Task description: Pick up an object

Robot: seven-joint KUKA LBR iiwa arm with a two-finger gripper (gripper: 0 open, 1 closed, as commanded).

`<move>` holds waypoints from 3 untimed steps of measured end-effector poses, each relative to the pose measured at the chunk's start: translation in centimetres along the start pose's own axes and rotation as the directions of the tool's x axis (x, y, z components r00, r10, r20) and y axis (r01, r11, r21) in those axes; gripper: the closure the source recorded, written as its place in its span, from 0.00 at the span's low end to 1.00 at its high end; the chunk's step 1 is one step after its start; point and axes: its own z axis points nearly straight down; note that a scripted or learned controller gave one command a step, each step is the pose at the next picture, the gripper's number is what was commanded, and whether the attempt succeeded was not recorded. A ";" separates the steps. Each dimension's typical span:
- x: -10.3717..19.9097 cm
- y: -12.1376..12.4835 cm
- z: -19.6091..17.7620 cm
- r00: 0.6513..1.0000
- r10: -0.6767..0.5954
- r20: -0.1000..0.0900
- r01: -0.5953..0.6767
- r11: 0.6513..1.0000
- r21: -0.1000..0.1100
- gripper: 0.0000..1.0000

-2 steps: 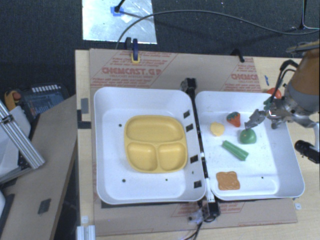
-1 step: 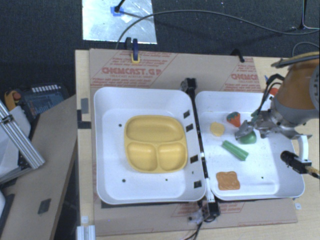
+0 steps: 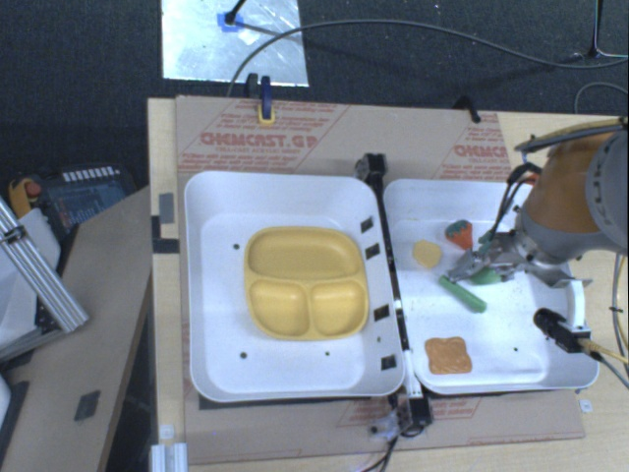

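Your tool point(image 3: 479, 266) is down in the right bin point(image 3: 521, 367), low over the green stick-shaped piece point(image 3: 464, 294). That green piece lies slanted on the bin floor, its upper end right under the tool and its lower end poking out toward the bin's middle. You can't tell from here whether the tool is spread or closed, nor whether it touches the piece. Just above the tool sits a small orange-red item point(image 3: 459, 232), and beside that, to its left, a pale yellow round piece point(image 3: 427, 255). Nearer the front edge, a brown waffle-like square point(image 3: 448, 355) lies well apart from the tool. Over in the left bin point(image 3: 211, 362), the yellow divided tray point(image 3: 300, 281) rests in the middle.
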 end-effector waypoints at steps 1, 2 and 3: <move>0.0 0.1 -1.3 1.000 -0.001 0.001 0.001 1.000 -0.004 1.00; -0.1 0.5 -7.8 1.000 -0.004 0.001 0.004 1.000 -0.004 1.00; -0.3 0.6 -12.1 1.000 -0.004 0.001 0.004 1.000 -0.003 1.00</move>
